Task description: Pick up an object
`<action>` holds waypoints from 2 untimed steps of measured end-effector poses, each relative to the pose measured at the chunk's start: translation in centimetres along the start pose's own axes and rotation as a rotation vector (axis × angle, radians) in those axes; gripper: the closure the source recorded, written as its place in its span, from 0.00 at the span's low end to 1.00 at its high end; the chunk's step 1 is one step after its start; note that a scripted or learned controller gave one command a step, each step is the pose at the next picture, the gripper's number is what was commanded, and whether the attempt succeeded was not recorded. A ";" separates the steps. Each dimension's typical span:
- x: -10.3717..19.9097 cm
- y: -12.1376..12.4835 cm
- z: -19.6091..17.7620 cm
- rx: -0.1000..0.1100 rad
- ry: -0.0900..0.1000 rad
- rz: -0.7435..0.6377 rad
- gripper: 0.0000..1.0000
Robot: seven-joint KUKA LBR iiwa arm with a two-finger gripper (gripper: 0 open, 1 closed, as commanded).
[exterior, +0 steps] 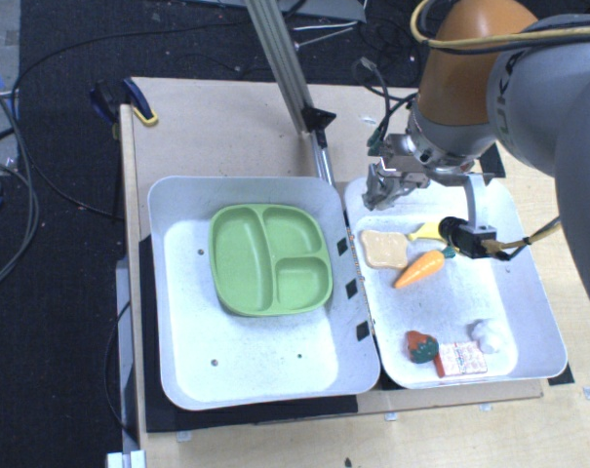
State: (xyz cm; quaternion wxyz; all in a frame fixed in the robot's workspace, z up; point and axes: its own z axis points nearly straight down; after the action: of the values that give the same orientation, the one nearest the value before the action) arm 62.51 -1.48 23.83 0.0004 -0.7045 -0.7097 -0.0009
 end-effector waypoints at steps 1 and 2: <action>5.9 -0.3 -0.6 0.000 0.000 -0.002 1.00; 11.4 0.4 0.8 0.000 0.000 -0.001 1.00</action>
State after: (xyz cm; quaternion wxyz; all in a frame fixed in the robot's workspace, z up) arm 62.85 9.89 23.03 0.0003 -0.7042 -0.7100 -0.0005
